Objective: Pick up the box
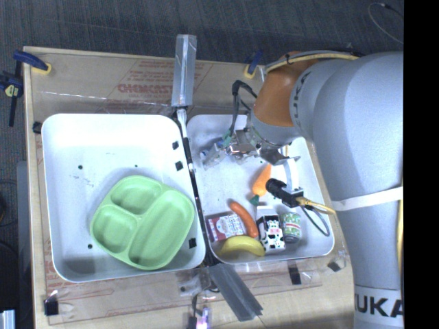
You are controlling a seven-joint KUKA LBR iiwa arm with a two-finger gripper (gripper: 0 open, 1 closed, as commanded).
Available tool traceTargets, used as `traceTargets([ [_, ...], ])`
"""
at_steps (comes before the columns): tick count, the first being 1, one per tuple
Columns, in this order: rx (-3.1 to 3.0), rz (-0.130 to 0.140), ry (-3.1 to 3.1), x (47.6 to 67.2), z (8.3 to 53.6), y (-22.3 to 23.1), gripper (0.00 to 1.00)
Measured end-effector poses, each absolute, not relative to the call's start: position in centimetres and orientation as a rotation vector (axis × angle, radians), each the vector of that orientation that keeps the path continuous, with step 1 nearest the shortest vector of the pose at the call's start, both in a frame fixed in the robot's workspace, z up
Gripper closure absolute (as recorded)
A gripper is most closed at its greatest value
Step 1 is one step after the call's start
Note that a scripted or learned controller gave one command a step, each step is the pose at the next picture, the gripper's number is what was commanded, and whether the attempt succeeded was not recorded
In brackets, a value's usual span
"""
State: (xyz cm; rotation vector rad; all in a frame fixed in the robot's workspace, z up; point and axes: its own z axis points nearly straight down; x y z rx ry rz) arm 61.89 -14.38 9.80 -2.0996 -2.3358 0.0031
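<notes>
Over the far part of the right bin (312,184), the gripper (218,151) hung low with nothing visibly between its fingers; whether they were spread or pressed together I cannot tell. Well apart, at the near edge, the box (223,226) lay wedged beside a banana (240,247) and a sausage (243,218), likely awkward to grasp cleanly.

A dark grey carpeted floor (103,9) fills the upper frame behind the pale wooden surface (82,81), which bears blue clamps (31,62) at its upper left.
</notes>
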Motion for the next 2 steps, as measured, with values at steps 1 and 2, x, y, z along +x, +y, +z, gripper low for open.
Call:
traceTargets([
  [1,-2.1,0.003,-2.336,61.9,9.8,-14.4,0.0],
  [2,-2.23,0.002,-2.211,65.7,19.3,-7.9,0.0],
])
